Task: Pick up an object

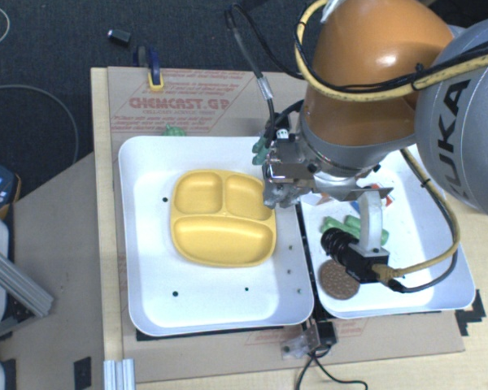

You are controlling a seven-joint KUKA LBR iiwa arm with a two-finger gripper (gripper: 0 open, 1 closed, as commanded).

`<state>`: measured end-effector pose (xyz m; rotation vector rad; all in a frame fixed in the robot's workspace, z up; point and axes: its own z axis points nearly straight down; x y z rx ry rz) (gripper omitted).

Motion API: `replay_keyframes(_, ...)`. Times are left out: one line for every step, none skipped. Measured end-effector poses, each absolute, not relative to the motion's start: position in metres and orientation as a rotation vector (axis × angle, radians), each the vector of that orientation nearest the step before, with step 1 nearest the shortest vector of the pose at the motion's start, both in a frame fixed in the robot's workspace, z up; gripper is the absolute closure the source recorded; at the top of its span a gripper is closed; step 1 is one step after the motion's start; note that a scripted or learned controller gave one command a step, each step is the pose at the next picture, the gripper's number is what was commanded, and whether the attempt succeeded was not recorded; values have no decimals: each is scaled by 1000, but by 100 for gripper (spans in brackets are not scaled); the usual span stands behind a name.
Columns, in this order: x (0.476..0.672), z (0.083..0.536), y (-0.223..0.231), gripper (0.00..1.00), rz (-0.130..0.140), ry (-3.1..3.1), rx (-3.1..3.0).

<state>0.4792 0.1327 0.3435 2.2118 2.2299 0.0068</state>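
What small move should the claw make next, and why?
Probably lower the claw slightly onto the nearest rim of the yellow three-compartment plastic plate. The claw hangs at that rim, and the plate lies flat in the left white bin, not yet lifted.

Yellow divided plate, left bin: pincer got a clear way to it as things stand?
Probably yes. The yellow plate lies flat in the left bin, nothing on it, and the pincer hangs at its rim beside the right bin. Only the rim looks graspable, so the hold is less sure.
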Motion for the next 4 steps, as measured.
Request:
replay_keyframes(546,298,132,100,0,2218,2222)
replay_keyframes(544,312,132,100,7,2218,2220)
replay_keyframes(544,322,133,100,10,2217,2219)
replay_keyframes(545,332,133,100,12,2216,2217)
